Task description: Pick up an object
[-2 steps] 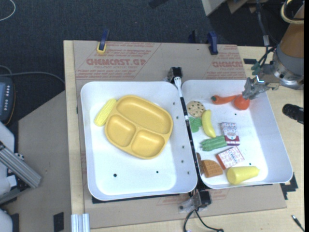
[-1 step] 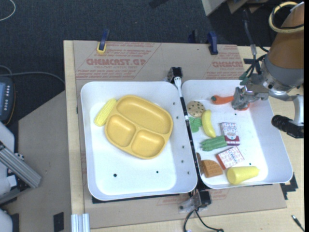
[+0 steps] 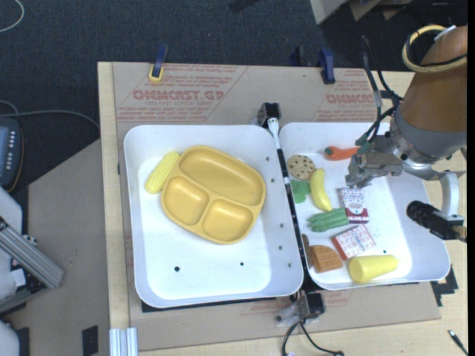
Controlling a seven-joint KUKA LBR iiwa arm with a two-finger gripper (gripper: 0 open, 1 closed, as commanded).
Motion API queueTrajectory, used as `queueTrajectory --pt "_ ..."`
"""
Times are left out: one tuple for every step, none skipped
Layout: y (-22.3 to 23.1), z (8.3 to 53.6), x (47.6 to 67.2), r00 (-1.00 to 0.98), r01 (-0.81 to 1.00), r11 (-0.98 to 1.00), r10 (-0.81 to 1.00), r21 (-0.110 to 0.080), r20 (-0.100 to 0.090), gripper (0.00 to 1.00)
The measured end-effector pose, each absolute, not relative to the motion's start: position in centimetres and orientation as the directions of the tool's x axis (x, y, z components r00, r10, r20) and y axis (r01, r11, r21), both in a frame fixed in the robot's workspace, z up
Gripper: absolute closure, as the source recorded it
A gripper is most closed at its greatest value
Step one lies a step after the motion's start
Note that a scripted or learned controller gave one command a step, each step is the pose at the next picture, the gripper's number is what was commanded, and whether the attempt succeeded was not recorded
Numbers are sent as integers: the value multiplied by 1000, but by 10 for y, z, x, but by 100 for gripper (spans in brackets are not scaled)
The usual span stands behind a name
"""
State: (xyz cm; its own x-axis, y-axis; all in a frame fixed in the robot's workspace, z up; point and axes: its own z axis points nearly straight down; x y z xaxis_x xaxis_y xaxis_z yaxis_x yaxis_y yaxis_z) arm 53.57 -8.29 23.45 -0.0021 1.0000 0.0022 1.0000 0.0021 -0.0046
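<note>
The end effector [image 3: 359,175] hangs low in the right bin [image 3: 424,269], directly over a small red-and-white packet [image 3: 354,202] that lies just right of the banana [image 3: 320,190]; whether its fingers are spread or closed cannot be told from this slanted view, and nothing can be seen held between them. That packet looks like the likeliest target, though the crowding makes it an awkward one: a green pod [image 3: 328,219] touches its lower left corner, a second red packet [image 3: 354,240] lies just below, and the yellow cone [image 3: 372,267] sits beyond that. To do this step well, I would come straight down, line the fingers across the packet's narrow side, and keep clear of the banana so it is not nudged or pinched along with it. A flat packet offers little height to grip, so the tips probably need to reach the bin floor before closing. The carrot [image 3: 341,153] and cookie [image 3: 300,167] near the far wall stand freer and may be easier. The left bin [image 3: 148,265] holds a yellow divided plate [image 3: 214,193] with corn [image 3: 162,172] beside it.
</note>
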Motion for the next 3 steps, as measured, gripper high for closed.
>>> queueTrajectory --pt "-46 235 511 -2 1000 2 1000 -4 2 100" --pt "-7 231 489 -4 1000 4 1000 -5 2 100" --pt "-9 214 480 1 1000 -1 1000 -4 1 100"
